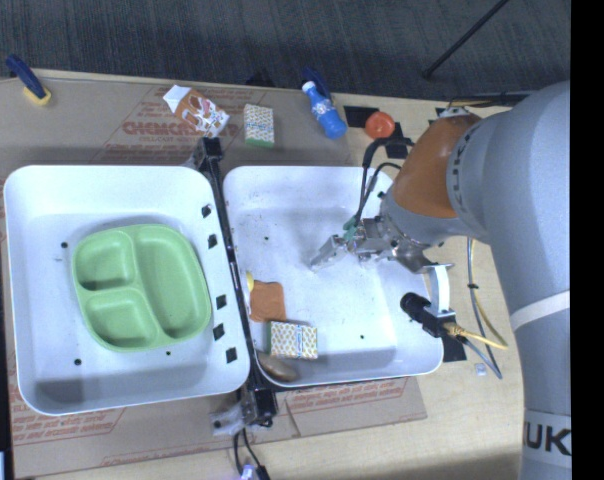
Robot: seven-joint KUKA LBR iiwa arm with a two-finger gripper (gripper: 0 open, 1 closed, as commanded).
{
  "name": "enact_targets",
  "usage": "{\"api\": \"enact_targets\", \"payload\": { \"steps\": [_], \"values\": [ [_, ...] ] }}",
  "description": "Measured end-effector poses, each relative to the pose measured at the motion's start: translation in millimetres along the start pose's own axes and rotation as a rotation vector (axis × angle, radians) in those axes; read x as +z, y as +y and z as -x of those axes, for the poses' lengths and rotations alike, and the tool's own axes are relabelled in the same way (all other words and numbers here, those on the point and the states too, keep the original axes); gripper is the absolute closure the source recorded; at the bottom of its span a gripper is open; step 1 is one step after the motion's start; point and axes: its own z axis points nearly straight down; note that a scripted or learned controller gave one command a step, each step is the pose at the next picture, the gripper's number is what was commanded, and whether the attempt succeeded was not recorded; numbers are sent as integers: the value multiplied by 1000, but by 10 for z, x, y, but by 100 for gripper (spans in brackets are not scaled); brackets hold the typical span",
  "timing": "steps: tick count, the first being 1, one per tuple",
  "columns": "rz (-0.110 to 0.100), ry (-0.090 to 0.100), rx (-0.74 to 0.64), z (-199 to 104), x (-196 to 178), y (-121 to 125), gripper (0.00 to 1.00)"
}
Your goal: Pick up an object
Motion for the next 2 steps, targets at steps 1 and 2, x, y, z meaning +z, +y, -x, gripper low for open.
{"api": "enact_targets", "payload": {
  "steps": [1, 2],
  "values": [
    [5, -1, 0, -309, -847, 820, 0],
    [-4, 0, 1, -279, 15, 400, 0]
  ]
}}
